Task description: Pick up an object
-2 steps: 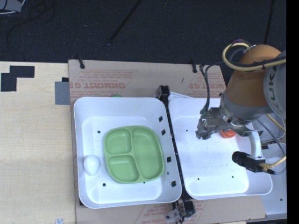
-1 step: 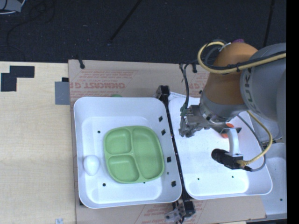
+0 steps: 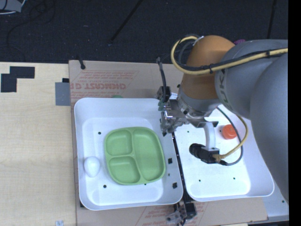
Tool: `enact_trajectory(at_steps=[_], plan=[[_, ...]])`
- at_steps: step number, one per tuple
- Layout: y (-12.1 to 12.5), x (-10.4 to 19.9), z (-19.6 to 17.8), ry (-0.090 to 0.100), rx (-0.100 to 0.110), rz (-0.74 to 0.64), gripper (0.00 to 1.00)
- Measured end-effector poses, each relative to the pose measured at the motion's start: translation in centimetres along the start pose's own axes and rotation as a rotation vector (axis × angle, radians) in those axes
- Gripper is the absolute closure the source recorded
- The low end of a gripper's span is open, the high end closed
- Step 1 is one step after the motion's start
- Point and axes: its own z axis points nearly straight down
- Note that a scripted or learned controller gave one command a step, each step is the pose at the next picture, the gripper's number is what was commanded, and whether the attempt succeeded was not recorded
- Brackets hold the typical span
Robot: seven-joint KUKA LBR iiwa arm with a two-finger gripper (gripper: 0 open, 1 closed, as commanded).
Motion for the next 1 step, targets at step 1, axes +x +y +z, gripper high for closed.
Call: enact_trajectory(at_steps=[1], plan=[[1.05, 4.93, -1.09, -0.001, 0.0, 0.002, 1.0]])
